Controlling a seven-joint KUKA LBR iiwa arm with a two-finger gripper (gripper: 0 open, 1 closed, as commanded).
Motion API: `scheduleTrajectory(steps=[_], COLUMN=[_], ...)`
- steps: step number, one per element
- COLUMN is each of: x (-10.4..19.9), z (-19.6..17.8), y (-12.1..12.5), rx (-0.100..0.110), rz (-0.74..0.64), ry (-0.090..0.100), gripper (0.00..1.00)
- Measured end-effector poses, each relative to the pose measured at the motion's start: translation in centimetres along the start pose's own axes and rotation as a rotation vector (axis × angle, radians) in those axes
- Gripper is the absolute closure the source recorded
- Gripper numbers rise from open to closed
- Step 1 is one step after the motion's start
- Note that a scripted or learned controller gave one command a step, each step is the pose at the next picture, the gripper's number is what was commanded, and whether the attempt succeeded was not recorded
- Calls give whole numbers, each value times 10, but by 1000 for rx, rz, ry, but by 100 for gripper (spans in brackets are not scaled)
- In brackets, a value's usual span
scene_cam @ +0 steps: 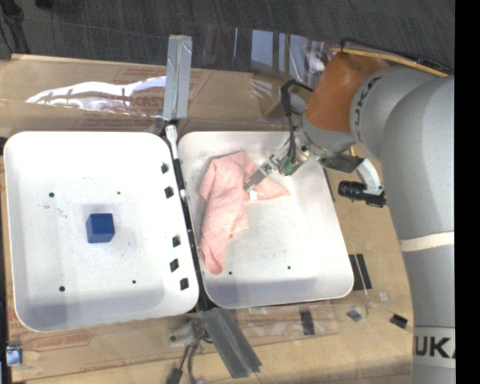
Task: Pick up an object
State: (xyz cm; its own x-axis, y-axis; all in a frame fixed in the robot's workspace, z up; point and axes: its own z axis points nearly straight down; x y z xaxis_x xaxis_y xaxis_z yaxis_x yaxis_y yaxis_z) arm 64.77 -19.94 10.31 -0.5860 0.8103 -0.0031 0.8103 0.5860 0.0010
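A crumpled pink cloth [222, 202] lies in the left half of the right bin [304, 254], stretching from the bin's back toward its front. My gripper [260, 181] is down in that bin at the cloth's upper right edge, touching or just over the fabric. The grey arm with its orange band [336, 94] reaches in from the right above it. A small blue cube [101, 227] sits alone in the left bin [40, 278], left of centre and far from the gripper.
The bins stand side by side on a cardboard-covered bench, joined by a strip with black clips [176, 214]. A grey taped post [176, 78] rises behind the seam. The arm's bulky body covers the bench's right side.
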Motion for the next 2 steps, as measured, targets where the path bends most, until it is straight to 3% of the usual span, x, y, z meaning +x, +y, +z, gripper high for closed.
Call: scheduleTrajectory(steps=[1, 2], x=[-13, 6], z=[9, 10], y=[4, -4], rx=[-1, 1], rz=[-5, -90], ry=[1, 3], gripper=[0, 0])
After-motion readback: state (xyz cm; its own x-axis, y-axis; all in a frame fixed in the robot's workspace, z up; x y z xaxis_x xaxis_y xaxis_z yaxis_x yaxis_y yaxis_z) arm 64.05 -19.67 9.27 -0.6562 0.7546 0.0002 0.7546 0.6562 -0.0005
